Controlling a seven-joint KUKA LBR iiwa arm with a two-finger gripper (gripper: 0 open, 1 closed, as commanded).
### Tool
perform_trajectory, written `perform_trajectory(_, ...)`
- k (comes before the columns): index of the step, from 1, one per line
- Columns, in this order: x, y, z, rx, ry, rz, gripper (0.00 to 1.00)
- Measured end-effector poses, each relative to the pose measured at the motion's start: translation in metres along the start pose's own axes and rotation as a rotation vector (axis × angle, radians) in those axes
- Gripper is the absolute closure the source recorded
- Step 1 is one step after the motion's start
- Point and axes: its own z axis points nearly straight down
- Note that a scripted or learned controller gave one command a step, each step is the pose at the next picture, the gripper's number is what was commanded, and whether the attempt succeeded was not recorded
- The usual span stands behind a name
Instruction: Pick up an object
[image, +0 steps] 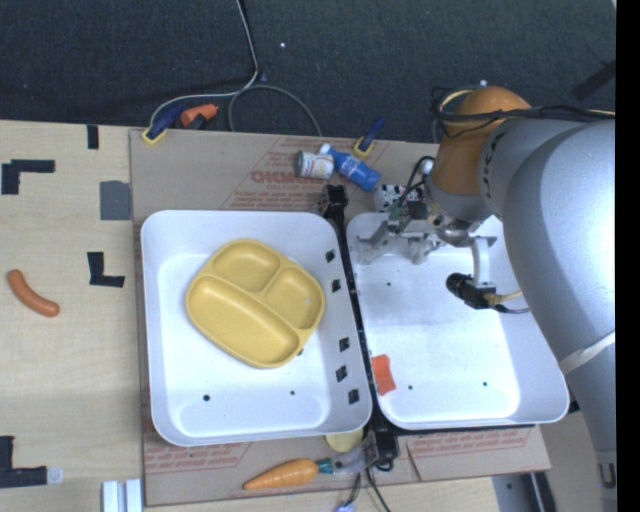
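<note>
Camera view: yellow tray (256, 301) in left bin (160, 330)

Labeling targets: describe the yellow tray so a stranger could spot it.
Find the left white bin. The yellow tray lies inside it, toward its upper middle. It is the one yellow, three-compartment dish there, much larger than anything nearby.

The grey arm (560, 230) entered from 3 o'clock and filled the right side of the frame, its orange band (470, 140) lying toward 1 o'clock. The wrist pointed toward 9 o'clock, and the tool (395, 240) sat low, right of centre, its metal parts facing left.
</note>
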Motion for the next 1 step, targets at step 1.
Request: perform_trajectory(1,-0.0503,-0.0019,-0.0097,0.002,-0.002,0.004,0.00)
